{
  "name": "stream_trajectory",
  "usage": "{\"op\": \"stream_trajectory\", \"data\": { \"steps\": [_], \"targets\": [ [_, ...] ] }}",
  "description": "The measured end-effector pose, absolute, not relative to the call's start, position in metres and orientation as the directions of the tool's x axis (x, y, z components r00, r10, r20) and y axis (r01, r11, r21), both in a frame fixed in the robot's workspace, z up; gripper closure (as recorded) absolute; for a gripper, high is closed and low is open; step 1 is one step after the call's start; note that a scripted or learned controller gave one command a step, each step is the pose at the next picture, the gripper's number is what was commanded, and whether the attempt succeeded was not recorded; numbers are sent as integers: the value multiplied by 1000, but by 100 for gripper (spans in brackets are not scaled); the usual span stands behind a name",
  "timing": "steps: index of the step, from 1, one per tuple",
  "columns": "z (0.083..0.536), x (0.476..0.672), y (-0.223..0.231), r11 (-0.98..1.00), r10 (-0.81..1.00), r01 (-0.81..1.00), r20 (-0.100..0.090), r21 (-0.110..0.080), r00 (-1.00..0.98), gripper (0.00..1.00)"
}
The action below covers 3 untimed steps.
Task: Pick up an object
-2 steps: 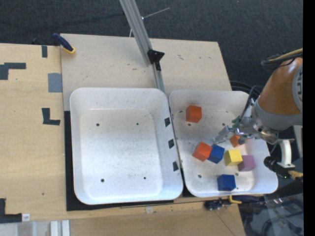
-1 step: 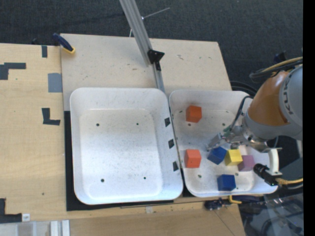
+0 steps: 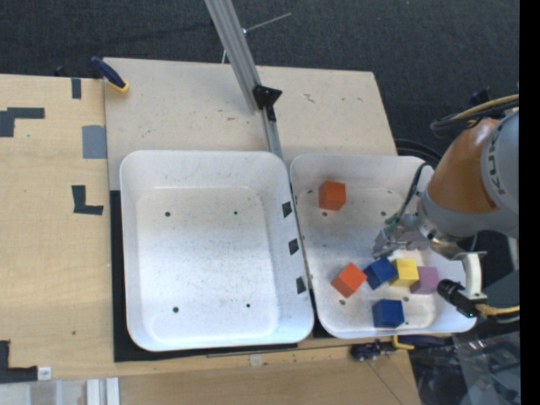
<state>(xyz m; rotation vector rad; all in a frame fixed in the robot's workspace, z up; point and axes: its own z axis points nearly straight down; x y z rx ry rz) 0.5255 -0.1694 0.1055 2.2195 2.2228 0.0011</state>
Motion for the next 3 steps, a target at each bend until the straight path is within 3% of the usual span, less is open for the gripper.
{"op": "stream_trajectory", "data": {
  "steps": [2, 3],
  "targets": [
    [211, 532, -173, 2, 1000, 1000, -1, 4, -2, 100],
    [223, 550, -119, 7, 1000, 1000, 2, 0, -7, 100]
  ]
}}
